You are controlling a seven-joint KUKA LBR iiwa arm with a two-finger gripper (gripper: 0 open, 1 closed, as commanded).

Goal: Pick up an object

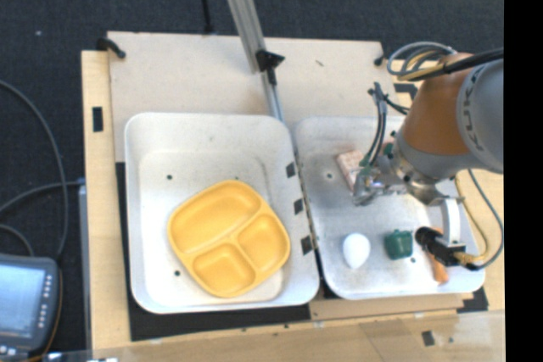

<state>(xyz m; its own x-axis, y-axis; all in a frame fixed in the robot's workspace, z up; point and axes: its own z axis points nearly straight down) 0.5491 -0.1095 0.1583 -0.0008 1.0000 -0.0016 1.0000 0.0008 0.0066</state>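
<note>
- Plate [227,237], yellow, 3 compartments, in left bin [144,140]: stiff, wide, poor pinch target.
- Target pick: pinkish block [348,167], upper right bin [327,136]. Probably light, maybe soft. Long axis roughly up-down in view; best pinched across short width.
- Gripper [365,189] just beside block's lower right; opening impossible to tell, nothing seen held.

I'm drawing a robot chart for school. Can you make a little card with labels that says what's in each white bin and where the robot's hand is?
left bin: one yellow plate with three sections
right bin: pink block, white egg-shaped thing, small green thing
gripper: over the right bin, beside the pink block
white and green things: side by side near the bin's front edge, apart from each other
</note>
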